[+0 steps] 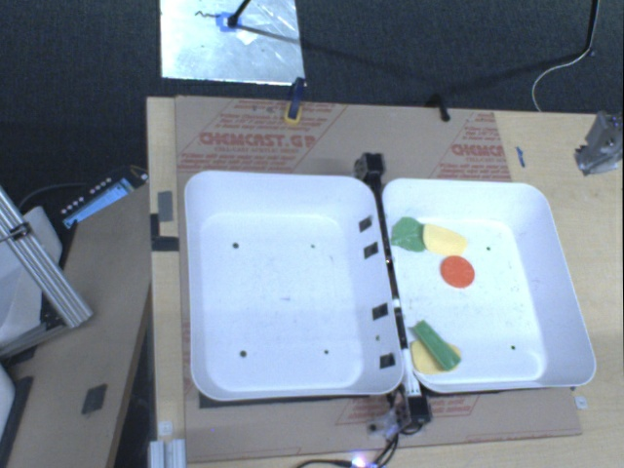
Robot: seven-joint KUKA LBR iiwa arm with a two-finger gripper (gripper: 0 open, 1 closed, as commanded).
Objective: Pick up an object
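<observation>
Nearest the camera, a black clamp with wires [409,412] sits at the front end of the seam between the two bins. Both bins rest on a cardboard sheet [263,135] with red print, which lies on the desk [107,291].

The right bin [546,291] holds all the loose items. In its front left corner a green stick [436,345] lies tilted across a yellow piece [421,361], touching it. Further back, near the bin's middle, is an orange-red disc [457,272]. Just behind it is a yellow lump [445,237], and a green lump [408,233] touches that lump's left side, close to the seam wall.

The left bin [283,281] shows its white floor with small dark dots. Black clips [370,252] run along the seam.

An aluminium frame [39,271] stands at the far left, with a dark device with blue strip [97,195] behind it.

The tool [600,144] is at the right edge, grey, beyond the right bin's back corner and well apart from every item. Whether it is spread or pressed together cannot be told, and nothing is seen in it.

Farther back, a yellow clip [292,115] sits at the cardboard's far edge. Beyond it a shiny foil sheet [232,25] lies on the dark floor [439,18], and a black cable [390,66] runs across the floor.
</observation>
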